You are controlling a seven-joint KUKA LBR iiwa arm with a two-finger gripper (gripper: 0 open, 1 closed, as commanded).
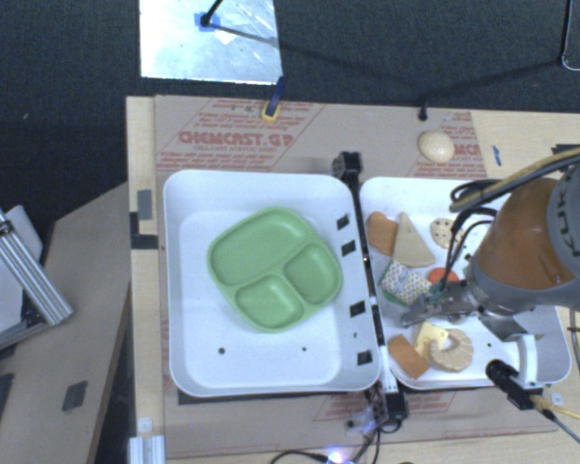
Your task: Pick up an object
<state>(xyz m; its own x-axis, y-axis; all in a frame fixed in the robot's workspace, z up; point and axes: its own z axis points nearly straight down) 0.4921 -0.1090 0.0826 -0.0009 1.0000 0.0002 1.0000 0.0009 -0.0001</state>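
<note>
Bench (145,288): cardboard sheet (387,129) printed "CHEMCAST GP" in red, seen at upper centre. Left bin (188,356): a green divided plate (274,269) is held at its middle. Right bin (551,361), lower right of frame: toy food pieces are heaped there. Arm (522,245): "KU" is read on the grey casing at right edge. Gripper (427,305): set low among the pieces, just right of a patterned piece (402,279) and above a yellow piece (429,336); jaw state cannot be told.
</note>
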